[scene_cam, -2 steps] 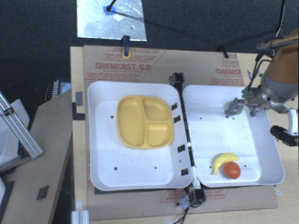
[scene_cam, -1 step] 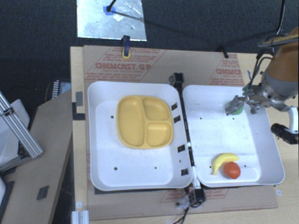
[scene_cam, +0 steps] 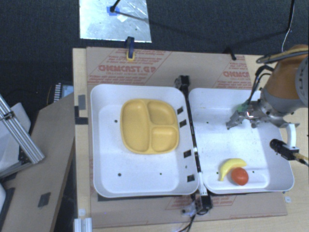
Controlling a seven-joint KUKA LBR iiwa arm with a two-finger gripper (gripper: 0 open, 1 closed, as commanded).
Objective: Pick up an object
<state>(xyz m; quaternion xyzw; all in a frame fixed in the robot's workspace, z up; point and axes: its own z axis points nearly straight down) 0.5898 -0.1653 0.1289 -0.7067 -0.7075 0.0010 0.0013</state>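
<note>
A yellow banana (scene_cam: 230, 167) lies in the front part of the right bin (scene_cam: 212, 105), with a red tomato-like ball (scene_cam: 240, 177) touching its right end. My gripper (scene_cam: 242, 123) hangs over the upper right part of that bin, well behind both fruits. Its two grey fingers (scene_cam: 231, 123) are spread open, and only white bin floor shows between them. The arm, with its orange band (scene_cam: 285, 79), comes in from the right edge.
The left bin (scene_cam: 104, 144) holds a yellow divided plate (scene_cam: 148, 125). A black divider with clips (scene_cam: 189, 129) runs between the bins. A black part of the arm's fitting (scene_cam: 284, 149) sticks out over the right bin's right wall.
</note>
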